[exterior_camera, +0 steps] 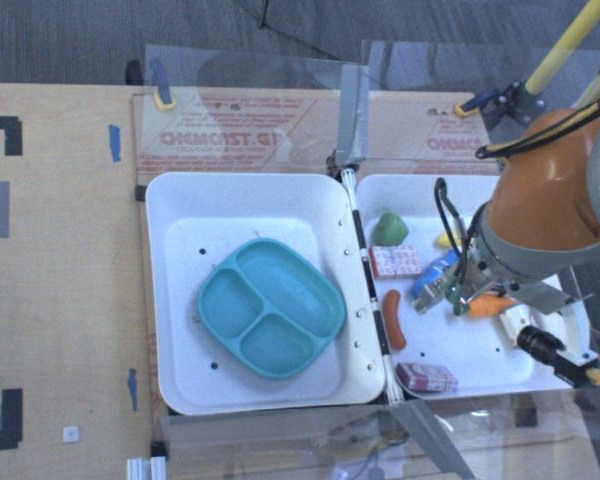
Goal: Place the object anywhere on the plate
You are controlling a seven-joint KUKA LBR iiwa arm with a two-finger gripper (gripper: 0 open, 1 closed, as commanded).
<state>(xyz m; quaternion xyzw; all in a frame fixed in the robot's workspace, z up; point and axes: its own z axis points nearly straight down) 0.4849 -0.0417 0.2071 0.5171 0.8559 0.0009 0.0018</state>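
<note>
Over the right bin (420, 353) the arm (540, 193) is hanging low, its gripper (450, 293) sitting among a crowd of small items, and whether it is spread or pressed together I cannot tell, the wrist and cables are hiding that. Nothing is visibly pinched. Which object is the target is unclear; candidates are lying all around the tool: a blue piece (435, 271) touching or just beside it, an orange carrot-like piece (492, 306) on its other side, a green round item (389, 229) further back, a red-and-white box (394, 261), a sausage (393, 319) near the divider, a dark red packet (426, 376) at the front. The teal plate (271, 307) is waiting in the left bin (170, 268), three compartments, nothing on it. Risks, as I am judging: clutter is making a two-item grab or a glancing miss likely; the blue piece is lying tilted and could be squirting out sideways; anything loosely held could be dropping at the divider wall between bins during the carry across.
</note>
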